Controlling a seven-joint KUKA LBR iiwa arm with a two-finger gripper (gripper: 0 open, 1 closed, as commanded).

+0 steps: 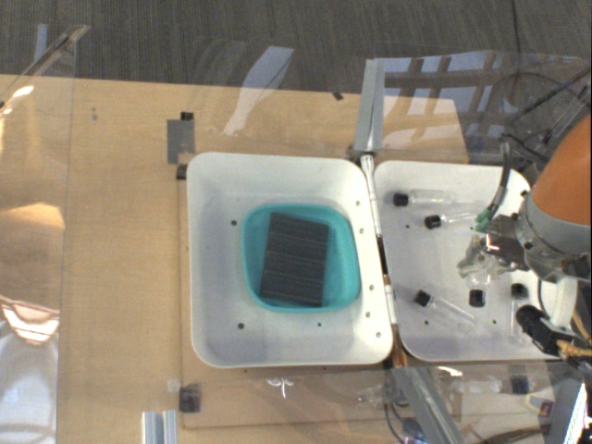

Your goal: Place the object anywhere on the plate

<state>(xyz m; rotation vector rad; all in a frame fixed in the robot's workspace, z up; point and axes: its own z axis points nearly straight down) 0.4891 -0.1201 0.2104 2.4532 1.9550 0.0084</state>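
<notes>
Resting flat on the teal plate (345, 265), the dark ribbed object (296, 260) lay in the left bin (211, 248), near the plate's middle and slightly turned from the bin's edges. From this position the placement appeared to be done, since the object sat wholly within the plate's rim.

The arm (564, 188) reached in over the right bin (444, 336), well apart from the plate. The pincer (481, 252) hung above that bin, close to several clear tubes with black caps (416, 198) scattered on its floor. Glare and the clear plastic around the pincer hid its tips, so whether it was wide or narrow could not be told; nothing was visibly held between them.

Procedure for the step in hand, judged from this position:

1. Confirm that the object lay flat and was not hung over the plate's rim.
2. Keep the arm high when clearing the divider between the two bins (377, 248), so that no part caught the wall.
3. Avoid sweeping low across the right bin; the loose tubes would probably roll at a light touch.
4. Leave the plate undisturbed; a nudge to the left bin could shift the object.

The desk (111, 248) carried both bins side by side.
</notes>
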